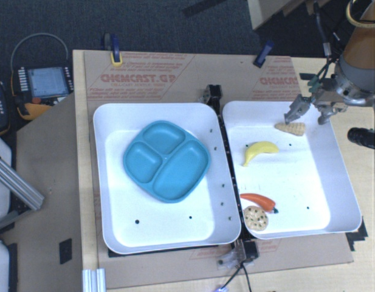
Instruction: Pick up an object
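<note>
Near the far edge of the right bin (333, 163) lies the likeliest target, a small tan wedge (290, 128) that looks like a piece of bread or a cracker, flat on the white floor. Your tool (311, 109) hangs just above and slightly to the right of it, its two fingers spread wide: one fingertip (295, 112) sits right at the wedge's upper edge, the other stands off toward the bin's right wall. Nothing lies between them, so you hold nothing yet.

You are at the approach step, I judge, with the grasp itself not begun. The next move calls for shifting the tool a little toward the wedge so that both fingers straddle it, then coming down to the bin floor and closing. The wedge is low and flat, so the fingers may skid over it if they stop short.

Nearer the middle of the same bin you have a yellow banana (260, 151), well clear of the tool. Down at the near left corner lie a red pepper (258, 201) and a round cookie (255, 218), touching each other. Across the divider, the left bin (114, 224) carries a blue divided plate (167, 160). Both bins rest on the worktop (175, 78).
</note>
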Controlling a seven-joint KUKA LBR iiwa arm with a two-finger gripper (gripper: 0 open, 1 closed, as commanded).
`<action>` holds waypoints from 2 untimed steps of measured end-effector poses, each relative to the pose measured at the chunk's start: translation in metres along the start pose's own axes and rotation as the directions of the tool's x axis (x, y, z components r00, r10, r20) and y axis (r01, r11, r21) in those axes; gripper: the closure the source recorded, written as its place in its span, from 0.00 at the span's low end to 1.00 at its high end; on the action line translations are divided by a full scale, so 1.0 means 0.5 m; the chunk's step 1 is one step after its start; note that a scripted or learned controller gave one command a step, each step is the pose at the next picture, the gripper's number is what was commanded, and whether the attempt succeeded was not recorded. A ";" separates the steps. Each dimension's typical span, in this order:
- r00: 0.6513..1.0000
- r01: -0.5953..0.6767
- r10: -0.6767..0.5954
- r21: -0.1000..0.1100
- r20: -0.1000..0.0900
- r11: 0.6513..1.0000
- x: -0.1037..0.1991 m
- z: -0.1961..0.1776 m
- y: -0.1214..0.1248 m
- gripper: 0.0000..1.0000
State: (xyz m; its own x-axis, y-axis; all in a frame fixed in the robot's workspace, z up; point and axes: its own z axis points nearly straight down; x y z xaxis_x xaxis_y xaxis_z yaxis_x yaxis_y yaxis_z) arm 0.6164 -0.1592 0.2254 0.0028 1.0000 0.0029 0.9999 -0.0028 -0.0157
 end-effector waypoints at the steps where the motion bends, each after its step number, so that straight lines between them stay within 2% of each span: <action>1: 1.000 0.003 -0.003 -0.014 0.002 1.000 0.001 -0.017 0.005 0.00; 2: 1.000 0.004 -0.004 -0.013 0.002 1.000 0.018 0.073 0.005 0.00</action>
State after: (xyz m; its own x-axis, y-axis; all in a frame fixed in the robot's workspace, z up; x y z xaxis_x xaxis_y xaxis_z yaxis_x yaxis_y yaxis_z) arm 0.6184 -0.1499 0.1886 -0.0008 1.0000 0.0008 1.0000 0.0008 -0.0026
